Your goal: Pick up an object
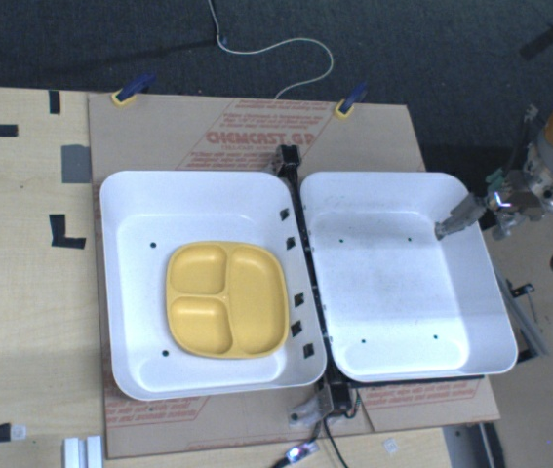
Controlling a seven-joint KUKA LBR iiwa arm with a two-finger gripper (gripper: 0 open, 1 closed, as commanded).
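A yellow divided plate point(226, 298) with three compartments lies flat in the left white bin point(125, 261), a little below its middle. My gripper point(471, 214) hovers at the upper right rim of the right white bin point(471, 339), far from the plate. A grey finger point(454, 220) slants down toward the bin's right wall. Nothing shows between the fingers.
Both bins sit side by side on a cardboard sheet point(247, 135) held by blue and yellow clamps point(350, 98). A white cable point(276, 49) loops over the dark floor at the back. The arm's wrist point(539, 178) stands off the bench's right side.
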